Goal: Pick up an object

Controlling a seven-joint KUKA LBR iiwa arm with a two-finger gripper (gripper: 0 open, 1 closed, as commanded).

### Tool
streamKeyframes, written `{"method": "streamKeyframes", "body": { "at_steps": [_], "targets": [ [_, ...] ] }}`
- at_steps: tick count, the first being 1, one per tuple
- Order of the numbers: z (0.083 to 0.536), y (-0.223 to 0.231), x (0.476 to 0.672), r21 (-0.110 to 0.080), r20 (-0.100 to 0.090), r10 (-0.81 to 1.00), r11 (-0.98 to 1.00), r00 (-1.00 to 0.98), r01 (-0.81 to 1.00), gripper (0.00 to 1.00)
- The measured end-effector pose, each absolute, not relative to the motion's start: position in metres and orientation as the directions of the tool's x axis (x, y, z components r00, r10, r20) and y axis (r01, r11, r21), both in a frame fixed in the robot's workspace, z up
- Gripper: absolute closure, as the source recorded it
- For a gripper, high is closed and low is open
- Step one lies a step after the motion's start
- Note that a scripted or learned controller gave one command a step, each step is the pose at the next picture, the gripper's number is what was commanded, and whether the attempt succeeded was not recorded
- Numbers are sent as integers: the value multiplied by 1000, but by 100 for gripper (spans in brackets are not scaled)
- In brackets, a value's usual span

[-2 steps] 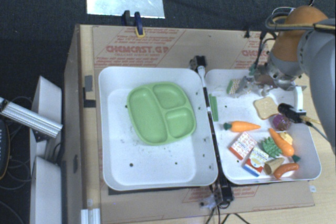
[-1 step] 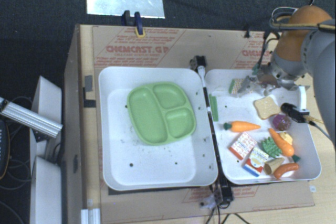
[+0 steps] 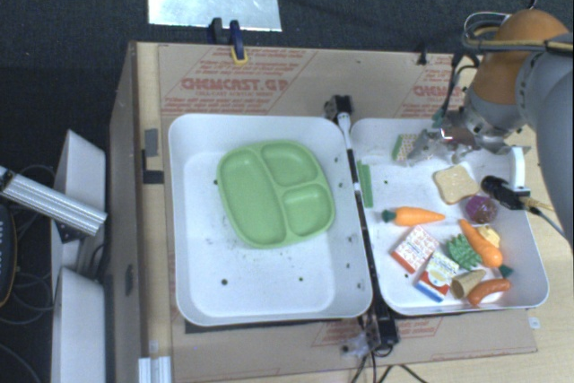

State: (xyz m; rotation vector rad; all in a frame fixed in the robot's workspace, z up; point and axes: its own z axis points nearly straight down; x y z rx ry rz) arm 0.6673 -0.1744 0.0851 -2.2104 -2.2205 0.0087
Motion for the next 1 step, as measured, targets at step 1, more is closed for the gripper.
{"method": "streamKeyframes", "body": {
  "at_steps": [1],
  "targets": [
    [85, -159, 667, -10, -2, 1000, 4, -4, 1000, 0]
  ]
}}
